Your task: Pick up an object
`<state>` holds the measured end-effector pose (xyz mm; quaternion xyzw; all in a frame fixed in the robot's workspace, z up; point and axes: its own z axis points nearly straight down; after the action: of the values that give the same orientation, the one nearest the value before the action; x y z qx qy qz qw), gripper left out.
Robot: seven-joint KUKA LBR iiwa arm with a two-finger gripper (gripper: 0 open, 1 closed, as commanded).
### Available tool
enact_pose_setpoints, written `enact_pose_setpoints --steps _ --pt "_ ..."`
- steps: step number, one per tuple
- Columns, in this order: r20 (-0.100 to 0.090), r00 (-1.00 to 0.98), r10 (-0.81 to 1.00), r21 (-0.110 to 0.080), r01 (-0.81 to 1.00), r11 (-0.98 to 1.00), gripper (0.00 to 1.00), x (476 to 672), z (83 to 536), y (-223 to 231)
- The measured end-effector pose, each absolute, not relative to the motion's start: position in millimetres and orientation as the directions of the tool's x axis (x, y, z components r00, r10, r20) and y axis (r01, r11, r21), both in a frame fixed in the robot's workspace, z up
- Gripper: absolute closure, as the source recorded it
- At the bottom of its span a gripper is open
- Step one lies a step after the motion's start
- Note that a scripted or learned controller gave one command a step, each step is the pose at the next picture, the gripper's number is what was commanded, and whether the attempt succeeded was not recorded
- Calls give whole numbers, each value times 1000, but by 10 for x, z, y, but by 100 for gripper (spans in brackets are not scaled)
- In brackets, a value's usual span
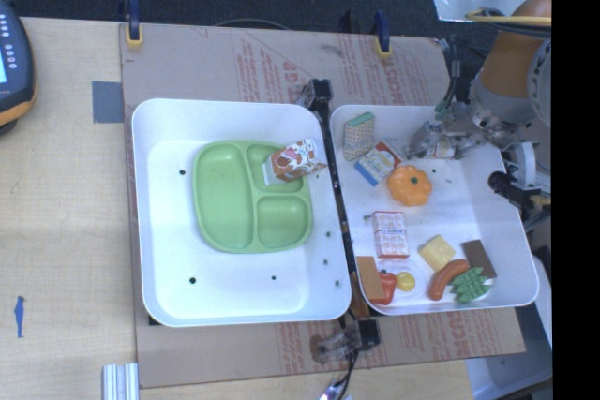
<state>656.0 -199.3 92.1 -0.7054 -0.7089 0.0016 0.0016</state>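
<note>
From above, the bench holds two white bins side by side. The left bin [169, 286] carries one green divided plate [246, 198] with three compartments, and one small carton [294, 161] lies across the plate's far right corner, its long axis running left to right with a slight tilt.

The right bin [511, 244] holds the loose items. At its far left end stands one small patterned box [358, 135], and just near of it lies one blue and white packet [375, 166]. One orange pumpkin [410, 185] sits near the middle. Nearer the camera lies one pink and white carton [390, 234], long axis running far to near. To its right is one pale yellow block [436, 252], then one brown bar [477, 259]. One red sausage [448, 278] lies slanted, pointing from near left to far right, touching one green leafy piece [472, 287]. At the near left corner are one brown slab [369, 277], one red piece [386, 288] and one small yellow ball [405, 280].

The gripper [441, 140] hangs over the far part of the right bin, just right of the packet and beyond the pumpkin; whether it is spread or closed cannot be told
</note>
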Motion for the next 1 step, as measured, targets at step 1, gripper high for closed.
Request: enact_pose_setpoints --steps 1 --pt "0 -7 1000 -6 1000 7 0 6561 920 -1806"
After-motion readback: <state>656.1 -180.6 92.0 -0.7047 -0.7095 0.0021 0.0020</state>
